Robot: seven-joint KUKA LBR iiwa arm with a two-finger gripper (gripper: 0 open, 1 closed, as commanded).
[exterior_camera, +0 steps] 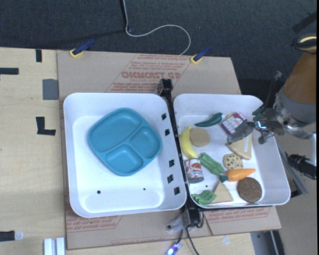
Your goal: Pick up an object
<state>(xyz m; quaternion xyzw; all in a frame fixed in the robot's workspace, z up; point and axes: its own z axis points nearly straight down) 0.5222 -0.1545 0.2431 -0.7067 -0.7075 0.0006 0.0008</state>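
Toy food pile, right white bin (266, 195): yellow plastic banana (188, 143), tan round cookie (200, 137), green pepper (208, 121), orange carrot (240, 173), brown round patty (250, 189), small red-label can (194, 170). Tool (246, 132) low over bin's right side, near cheese wedge (243, 149); finger state: cannot tell. Blue sectioned plastic plate (124, 141) in left white bin (74, 142).

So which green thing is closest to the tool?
The dark green pepper at the top of the right bin is closest to the tool. The other two green things lie lower down, farther away.
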